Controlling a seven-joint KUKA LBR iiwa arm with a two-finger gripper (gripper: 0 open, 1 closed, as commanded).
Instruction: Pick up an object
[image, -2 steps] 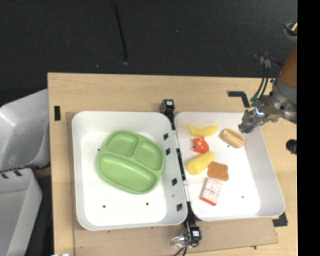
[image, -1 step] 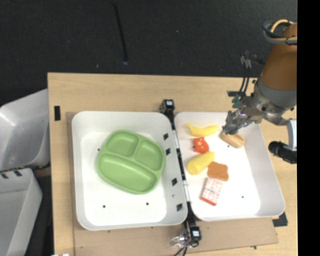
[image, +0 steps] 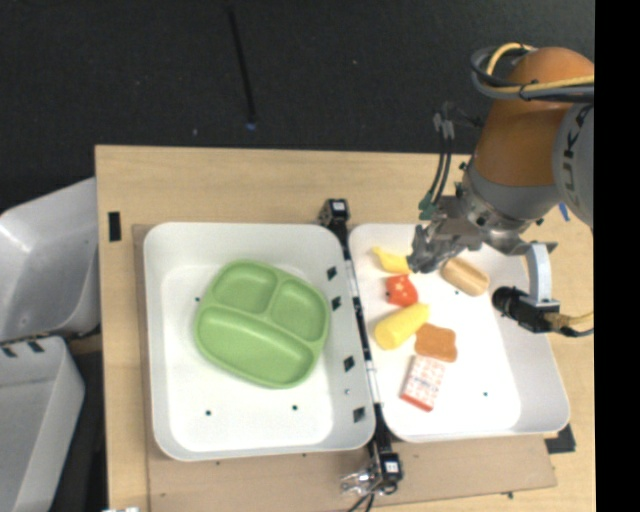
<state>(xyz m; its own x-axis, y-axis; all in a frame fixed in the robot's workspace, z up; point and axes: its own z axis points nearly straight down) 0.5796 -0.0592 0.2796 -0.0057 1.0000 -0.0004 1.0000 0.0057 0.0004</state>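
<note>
Gripper (image: 428, 255) low over right bin (image: 520, 400), near its far edge; cannot tell how the jaws stand.
Banana (image: 389, 260) lies just left of the gripper tip, bun (image: 465, 276) just right of it. Tomato (image: 401, 290) sits close below, then a yellow piece (image: 399, 325), an orange piece (image: 436, 343) and a carton (image: 424, 382) toward the near edge. Green tray (image: 262, 322) rests mid left bin (image: 170, 420). Nothing seen held by the gripper.

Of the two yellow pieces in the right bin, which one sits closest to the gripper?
The smaller yellow piece at the bin's top, right beside the gripper. The larger yellow piece lies lower, past the red item.
</note>
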